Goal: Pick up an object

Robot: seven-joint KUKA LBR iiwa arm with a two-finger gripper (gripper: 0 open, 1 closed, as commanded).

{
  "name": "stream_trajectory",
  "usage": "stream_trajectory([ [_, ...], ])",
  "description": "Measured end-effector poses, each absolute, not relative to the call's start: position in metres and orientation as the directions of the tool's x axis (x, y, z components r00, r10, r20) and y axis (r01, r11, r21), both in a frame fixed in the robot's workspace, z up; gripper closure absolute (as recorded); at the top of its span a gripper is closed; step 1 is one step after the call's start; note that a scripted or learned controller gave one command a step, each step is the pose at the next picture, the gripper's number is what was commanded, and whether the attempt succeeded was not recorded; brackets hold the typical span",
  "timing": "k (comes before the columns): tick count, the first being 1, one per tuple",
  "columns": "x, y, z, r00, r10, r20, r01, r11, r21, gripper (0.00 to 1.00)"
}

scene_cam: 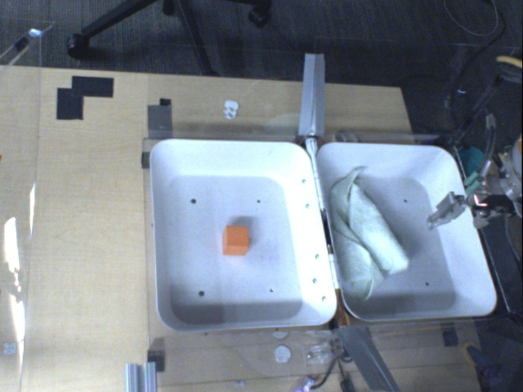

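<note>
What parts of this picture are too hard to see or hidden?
- The tool, in the camera view: small and blurred at the right bin's right rim, so whether it is open or shut cannot be told.
- The arm: cut off by the right edge of the view.
- The white cloth: its folds hide whatever lies under it.
- The orange block in the left bin: too small to show surface detail.

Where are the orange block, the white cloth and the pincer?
orange block (236,240): camera view, middle of its top face.
white cloth (369,233): camera view, middle of the rolled bundle.
pincer (445,209): camera view, at its fingertips.
</note>
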State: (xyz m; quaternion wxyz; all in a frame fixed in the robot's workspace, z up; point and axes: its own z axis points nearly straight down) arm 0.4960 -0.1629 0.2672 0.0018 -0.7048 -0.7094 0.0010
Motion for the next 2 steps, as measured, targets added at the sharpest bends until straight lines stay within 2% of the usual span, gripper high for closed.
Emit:
stream_trajectory([
  [1,0.5098,-0.1316,0.1022,-0.079,0.997,0.001,0.997,0.079,0.002,0.00],
  [2,0.5115,-0.1304,0.1110,-0.081,0.997,0.001,0.997,0.081,0.003,1.00],
])
